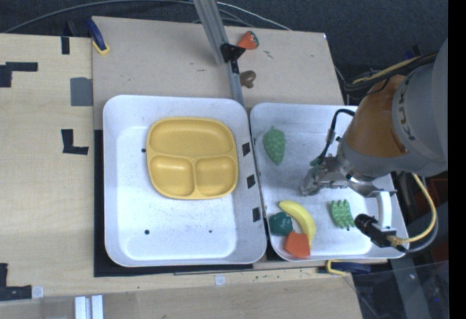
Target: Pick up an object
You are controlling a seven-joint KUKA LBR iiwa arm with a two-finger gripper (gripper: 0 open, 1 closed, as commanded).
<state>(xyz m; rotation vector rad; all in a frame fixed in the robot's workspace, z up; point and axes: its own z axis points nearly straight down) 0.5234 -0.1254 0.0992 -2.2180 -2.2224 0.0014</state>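
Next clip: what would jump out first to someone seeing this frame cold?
The yellow divided plate in the left bin stands out most. Next, the grey arm with its orange band reaches into the right bin, its gripper above the bin floor. Near that bin's front edge lie a banana, a dark green item and an orange-red piece.

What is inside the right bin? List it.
The right bin holds a green leafy piece, a banana, a dark teal item, an orange-red item and a green ridged piece. The hand and arm cover part of the floor.
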